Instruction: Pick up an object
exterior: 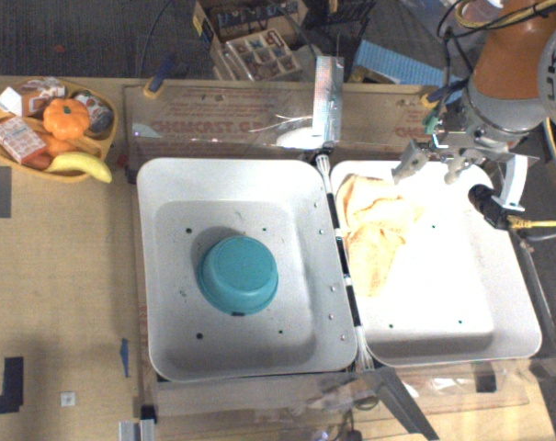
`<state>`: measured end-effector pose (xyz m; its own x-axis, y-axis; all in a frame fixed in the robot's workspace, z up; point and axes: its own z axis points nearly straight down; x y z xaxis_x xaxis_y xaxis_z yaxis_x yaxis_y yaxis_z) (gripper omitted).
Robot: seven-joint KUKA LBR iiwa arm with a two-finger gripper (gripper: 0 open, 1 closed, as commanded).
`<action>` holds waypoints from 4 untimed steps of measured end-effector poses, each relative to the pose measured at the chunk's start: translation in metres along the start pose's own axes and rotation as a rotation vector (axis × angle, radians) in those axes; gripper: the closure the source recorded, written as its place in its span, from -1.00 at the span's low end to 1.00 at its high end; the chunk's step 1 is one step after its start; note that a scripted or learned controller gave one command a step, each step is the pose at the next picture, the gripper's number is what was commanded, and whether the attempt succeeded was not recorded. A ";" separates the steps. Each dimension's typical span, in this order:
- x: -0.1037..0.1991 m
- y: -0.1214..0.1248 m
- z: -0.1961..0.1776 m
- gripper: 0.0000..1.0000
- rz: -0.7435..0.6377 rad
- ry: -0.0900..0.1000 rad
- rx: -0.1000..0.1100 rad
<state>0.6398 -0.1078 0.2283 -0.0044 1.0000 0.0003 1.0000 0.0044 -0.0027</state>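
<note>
A teal bowl (pixel 239 274) lies upside down in the middle of the left bin (pixel 167 200). In the right bin (pixel 480 301), a crumpled pale yellow cloth (pixel 377 232) is spread along the left side. The gripper (pixel 431 167) hangs over the back edge of the right bin, to the right of and behind the cloth. It is open, with nothing between its fingers (pixel 408 165). The grey arm with its orange band (pixel 516 35) comes in from the upper right.
A basket (pixel 39 159) with an orange toy pumpkin (pixel 66 118), a banana (pixel 81 164) and small boxes stands on the bench at the far left. A cardboard wall (pixel 213 118) and an upright metal post (pixel 328 99) stand behind the bins.
</note>
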 end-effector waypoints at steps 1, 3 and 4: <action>-0.033 -0.017 0.133 -1.00 0.014 -0.001 -0.004; -0.012 0.027 0.124 -1.00 -0.273 -0.001 -0.001; -0.003 0.028 0.138 -1.00 -0.300 -0.005 -0.003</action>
<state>0.6670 -0.1110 0.0903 -0.2998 0.9540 -0.0045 0.9540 0.2998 -0.0001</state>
